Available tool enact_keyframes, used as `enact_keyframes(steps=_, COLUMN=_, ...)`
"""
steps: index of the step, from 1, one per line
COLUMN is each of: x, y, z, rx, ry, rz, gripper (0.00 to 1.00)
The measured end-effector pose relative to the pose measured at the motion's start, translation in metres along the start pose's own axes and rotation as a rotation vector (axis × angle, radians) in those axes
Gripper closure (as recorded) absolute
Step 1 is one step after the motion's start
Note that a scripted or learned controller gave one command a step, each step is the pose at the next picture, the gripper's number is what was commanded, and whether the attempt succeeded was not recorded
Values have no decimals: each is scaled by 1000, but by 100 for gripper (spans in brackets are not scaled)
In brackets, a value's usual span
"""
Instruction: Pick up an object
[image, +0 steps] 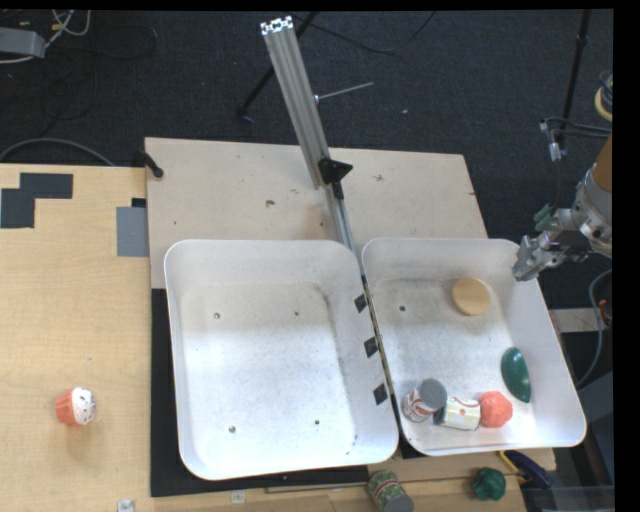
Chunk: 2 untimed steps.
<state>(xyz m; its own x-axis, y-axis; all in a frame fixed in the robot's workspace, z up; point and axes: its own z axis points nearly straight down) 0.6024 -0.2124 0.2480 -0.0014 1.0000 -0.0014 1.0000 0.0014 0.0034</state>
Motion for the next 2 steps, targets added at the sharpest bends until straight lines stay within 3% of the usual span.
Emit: enact_keyframes(steps=2, x=109, y=-21, z=-8, rx=7, ry=5, rz=-3, gripper=100)
